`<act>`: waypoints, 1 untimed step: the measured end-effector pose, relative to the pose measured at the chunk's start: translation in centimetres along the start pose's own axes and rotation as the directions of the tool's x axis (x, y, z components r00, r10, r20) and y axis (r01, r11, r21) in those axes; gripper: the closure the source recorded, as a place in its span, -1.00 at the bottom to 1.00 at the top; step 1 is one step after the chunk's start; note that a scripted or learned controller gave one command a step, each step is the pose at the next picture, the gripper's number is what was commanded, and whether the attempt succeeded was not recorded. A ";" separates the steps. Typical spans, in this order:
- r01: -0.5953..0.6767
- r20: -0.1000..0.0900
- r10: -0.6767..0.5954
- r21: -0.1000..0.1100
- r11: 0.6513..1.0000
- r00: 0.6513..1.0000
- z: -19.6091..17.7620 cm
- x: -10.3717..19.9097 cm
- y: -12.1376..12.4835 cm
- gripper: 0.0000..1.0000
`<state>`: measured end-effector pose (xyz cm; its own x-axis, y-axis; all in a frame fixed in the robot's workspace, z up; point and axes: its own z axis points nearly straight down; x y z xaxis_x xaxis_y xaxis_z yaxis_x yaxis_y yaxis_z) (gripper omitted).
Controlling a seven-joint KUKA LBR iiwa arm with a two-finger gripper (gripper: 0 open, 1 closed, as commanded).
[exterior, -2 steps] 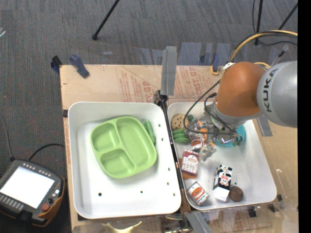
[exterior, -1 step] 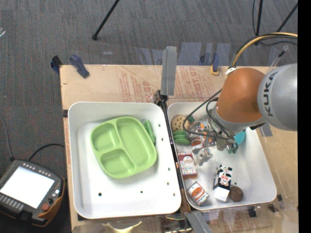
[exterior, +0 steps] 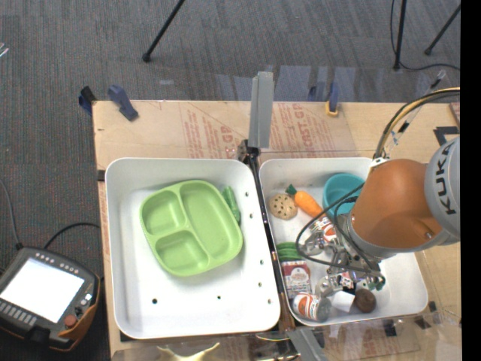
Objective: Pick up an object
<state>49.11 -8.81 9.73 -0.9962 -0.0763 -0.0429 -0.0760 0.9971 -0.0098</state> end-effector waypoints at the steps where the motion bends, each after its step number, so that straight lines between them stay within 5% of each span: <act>1: 0.016 -0.033 -0.016 -0.008 1.000 0.999 1.0 -6.0 -1.3 -1.00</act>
